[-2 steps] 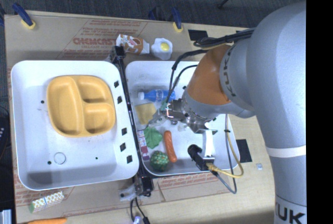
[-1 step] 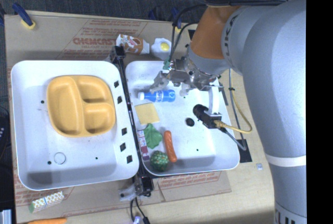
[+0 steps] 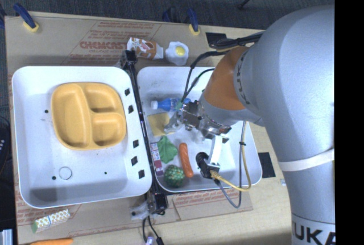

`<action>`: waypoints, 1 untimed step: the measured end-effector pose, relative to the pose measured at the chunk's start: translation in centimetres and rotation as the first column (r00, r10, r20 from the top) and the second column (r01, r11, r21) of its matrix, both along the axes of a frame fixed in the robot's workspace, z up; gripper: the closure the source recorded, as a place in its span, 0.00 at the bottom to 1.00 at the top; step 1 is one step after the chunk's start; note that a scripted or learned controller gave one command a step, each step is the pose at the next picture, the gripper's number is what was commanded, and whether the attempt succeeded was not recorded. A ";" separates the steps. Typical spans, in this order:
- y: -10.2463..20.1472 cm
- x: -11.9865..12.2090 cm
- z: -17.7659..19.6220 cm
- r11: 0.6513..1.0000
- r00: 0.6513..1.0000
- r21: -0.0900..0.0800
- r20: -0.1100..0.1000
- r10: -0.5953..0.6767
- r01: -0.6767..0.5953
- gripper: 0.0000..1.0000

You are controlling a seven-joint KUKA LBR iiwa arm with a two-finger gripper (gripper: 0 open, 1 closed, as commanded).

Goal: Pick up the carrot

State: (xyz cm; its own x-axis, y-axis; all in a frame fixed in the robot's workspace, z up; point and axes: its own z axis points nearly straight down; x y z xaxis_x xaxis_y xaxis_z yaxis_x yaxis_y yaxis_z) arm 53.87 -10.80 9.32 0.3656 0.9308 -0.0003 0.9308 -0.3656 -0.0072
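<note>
The carrot (image 3: 186, 160), a short orange stick, lies on the floor of the right bin (image 3: 250, 167) near its front, pointing front to back. My gripper (image 3: 181, 119) hangs over the middle of that bin, behind and slightly left of the carrot and apart from it. It sits close above a yellow wedge (image 3: 157, 123). The arm's wrist and orange band cover the bin's right half.
A green leaf (image 3: 167, 149) lies just left of the carrot and a green, berry-like ball (image 3: 174, 175) sits at the bin's front. A blue bottle (image 3: 165, 104) lies behind the gripper. The left bin (image 3: 28, 124) holds a yellow divided plate (image 3: 88, 113).
</note>
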 end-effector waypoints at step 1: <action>2.1 5.4 9.9 0.999 0.999 -0.001 0.005 0.040 -0.040 0.00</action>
